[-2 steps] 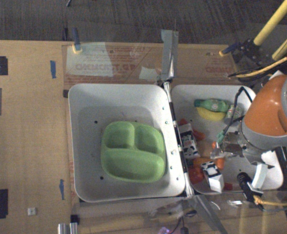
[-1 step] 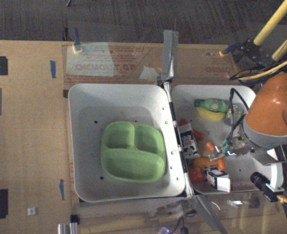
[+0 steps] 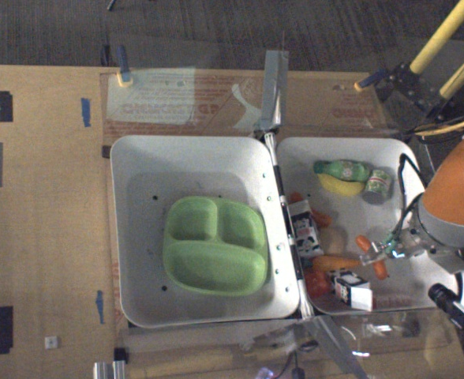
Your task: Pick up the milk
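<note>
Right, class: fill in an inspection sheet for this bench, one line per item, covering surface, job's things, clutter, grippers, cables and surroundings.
Surface: two white bins side by side, left bin, right bin, on a brown bench.
Job's things: milk carton by the right bin's left wall; a second small carton near its front.
Clutter: green divided plate in the left bin; green bottle, banana, can, carrot in the right.
Grippers: gripper low over the right bin, holding nothing visible.
Cables: black cable beside the arm.
Surroundings: blue tape, dark carpet.
</note>
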